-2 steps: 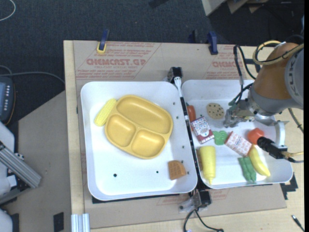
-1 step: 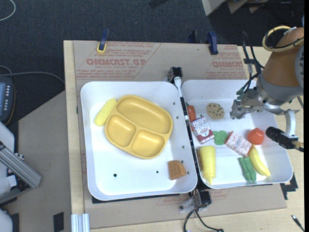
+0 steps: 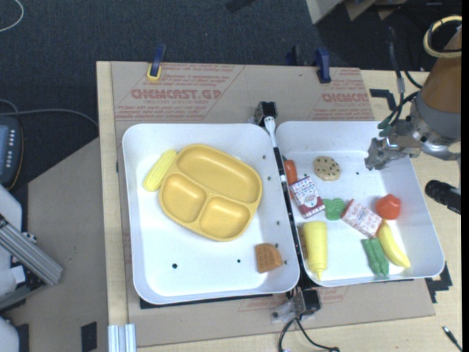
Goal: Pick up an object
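Up at the right bin's (image 3: 432,229) far right corner, the claw (image 3: 382,152) hangs over the white floor, its dark fingers pointing down; whether they are parted or closed cannot be told, and nothing shows between them. Just to its left lies a chocolate-chip cookie (image 3: 327,169). Nearer the camera from the claw sits a red tomato (image 3: 388,206), with a red-and-white packet (image 3: 360,218) touching its left side. Below those lie a yellow banana (image 3: 393,244) and a green pepper (image 3: 376,257), side by side. Further left of the claw are a green lump (image 3: 335,209), a second red-and-white packet (image 3: 305,196), an orange carrot (image 3: 291,171) against the bin's left wall, and a pale yellow piece (image 3: 315,246). Well to the claw's left, the left bin (image 3: 139,218) holds a yellow divided tray (image 3: 210,191), a corn cob (image 3: 159,169) touching the tray's far left edge, and a brown cracker (image 3: 268,257) near the front. Both bins rest on the counter (image 3: 220,90).
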Action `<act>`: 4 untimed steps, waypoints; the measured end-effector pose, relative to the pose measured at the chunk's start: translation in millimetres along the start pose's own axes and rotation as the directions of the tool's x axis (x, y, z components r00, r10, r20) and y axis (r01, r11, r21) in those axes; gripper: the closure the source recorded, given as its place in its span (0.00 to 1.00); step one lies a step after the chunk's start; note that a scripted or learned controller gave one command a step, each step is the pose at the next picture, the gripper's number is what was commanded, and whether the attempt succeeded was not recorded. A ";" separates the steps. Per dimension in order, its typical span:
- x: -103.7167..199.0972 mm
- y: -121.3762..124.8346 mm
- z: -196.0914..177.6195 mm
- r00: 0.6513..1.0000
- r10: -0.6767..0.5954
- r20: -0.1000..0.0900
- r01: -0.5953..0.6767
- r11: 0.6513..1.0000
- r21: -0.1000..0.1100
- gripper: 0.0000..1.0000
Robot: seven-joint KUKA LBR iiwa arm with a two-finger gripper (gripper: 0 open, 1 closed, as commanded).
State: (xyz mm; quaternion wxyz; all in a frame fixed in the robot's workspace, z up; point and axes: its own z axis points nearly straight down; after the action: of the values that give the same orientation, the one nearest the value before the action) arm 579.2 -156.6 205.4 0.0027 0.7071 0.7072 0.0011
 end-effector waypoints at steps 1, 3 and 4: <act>-0.4 1.1 -21.2 1.000 0.000 0.000 0.000 1.000 0.001 1.00; 87.8 -78.6 -17.4 1.000 -0.003 -0.005 0.003 1.000 0.010 1.00; 96.5 -100.8 -11.9 1.000 0.001 -0.004 -0.001 1.000 0.010 1.00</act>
State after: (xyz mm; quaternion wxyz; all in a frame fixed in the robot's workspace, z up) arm 478.4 -60.1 216.6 -0.0022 0.7074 0.7069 -0.0009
